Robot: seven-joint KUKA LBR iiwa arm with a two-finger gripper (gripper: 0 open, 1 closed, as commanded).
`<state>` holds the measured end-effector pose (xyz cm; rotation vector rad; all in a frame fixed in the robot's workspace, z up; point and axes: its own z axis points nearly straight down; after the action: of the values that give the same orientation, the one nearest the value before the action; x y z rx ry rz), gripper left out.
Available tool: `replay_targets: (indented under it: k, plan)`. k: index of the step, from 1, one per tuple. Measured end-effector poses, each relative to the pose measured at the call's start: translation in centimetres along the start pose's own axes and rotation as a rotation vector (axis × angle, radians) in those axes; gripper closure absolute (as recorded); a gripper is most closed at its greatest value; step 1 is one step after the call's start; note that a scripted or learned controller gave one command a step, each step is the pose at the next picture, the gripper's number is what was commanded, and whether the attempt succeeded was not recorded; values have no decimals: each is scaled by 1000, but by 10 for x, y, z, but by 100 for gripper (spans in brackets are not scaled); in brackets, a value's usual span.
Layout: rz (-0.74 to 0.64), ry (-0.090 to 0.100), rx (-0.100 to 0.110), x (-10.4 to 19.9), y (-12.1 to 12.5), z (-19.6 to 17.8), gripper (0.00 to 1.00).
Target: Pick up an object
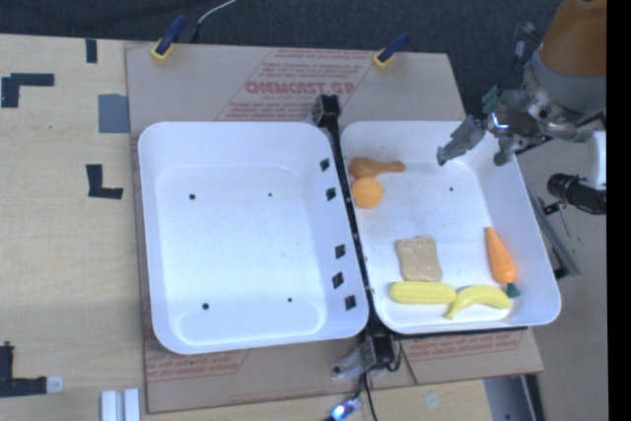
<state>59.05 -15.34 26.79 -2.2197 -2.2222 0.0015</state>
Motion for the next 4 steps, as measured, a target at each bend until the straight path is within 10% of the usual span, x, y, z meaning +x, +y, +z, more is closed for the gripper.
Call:
replay_targets:
  k: [1, 2, 4]
  plan:
    - [4, 3, 7, 20, -89, 19, 0]
    - [-1, 5, 14, 59, -110, 136, 0]
    - [-9, 2, -15, 153, 7, -17, 0]
